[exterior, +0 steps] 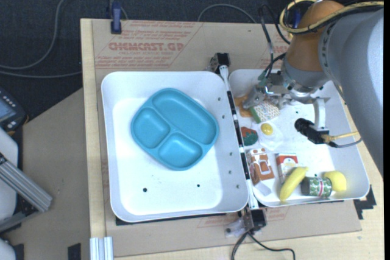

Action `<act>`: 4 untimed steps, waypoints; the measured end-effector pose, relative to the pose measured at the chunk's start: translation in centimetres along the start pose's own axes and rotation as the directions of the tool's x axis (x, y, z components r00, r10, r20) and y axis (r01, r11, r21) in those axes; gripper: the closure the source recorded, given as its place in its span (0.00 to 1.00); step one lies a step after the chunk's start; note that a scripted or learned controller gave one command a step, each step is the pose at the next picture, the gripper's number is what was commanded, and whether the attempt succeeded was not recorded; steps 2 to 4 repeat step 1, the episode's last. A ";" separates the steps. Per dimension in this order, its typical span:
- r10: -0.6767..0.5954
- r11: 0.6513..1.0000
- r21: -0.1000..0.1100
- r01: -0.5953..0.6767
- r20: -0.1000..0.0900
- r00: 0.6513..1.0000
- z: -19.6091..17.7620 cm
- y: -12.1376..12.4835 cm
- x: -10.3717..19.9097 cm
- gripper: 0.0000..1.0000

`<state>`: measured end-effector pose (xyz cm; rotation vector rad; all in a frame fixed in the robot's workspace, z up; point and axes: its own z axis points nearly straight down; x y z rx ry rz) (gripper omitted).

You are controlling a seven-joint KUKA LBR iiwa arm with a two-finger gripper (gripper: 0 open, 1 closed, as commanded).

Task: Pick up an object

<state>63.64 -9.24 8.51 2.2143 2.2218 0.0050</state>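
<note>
The right bin (359,182) holds several small things. My gripper (266,91) hangs low over this bin's far left corner, under the grey wrist with its orange band. Right below it lies a pale checkered packet (266,111), close to the gripper or touching it. An orange piece (244,101) lies just to its left by the bin wall. A small yellow ball (267,129) rests a little nearer the front. Nothing is visibly held.
Toward the front of the right bin lie a red-green item (248,134), a brown box (260,165), a red box (286,162), a banana (292,182), a small can (315,187) and a lemon (336,180). The left bin (122,192) bears a blue divided plate (174,128).
</note>
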 end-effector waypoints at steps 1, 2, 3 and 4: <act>0.001 1.000 0.003 -0.001 0.000 1.000 -1.0 -0.2 -0.1 1.00; 0.001 1.000 0.003 -0.001 0.000 1.000 -1.0 -0.2 -0.1 1.00; 0.001 1.000 0.003 -0.001 0.000 1.000 -1.0 -0.2 -0.1 1.00; 0.001 1.000 0.003 -0.001 0.000 1.000 -1.0 -0.2 -0.1 1.00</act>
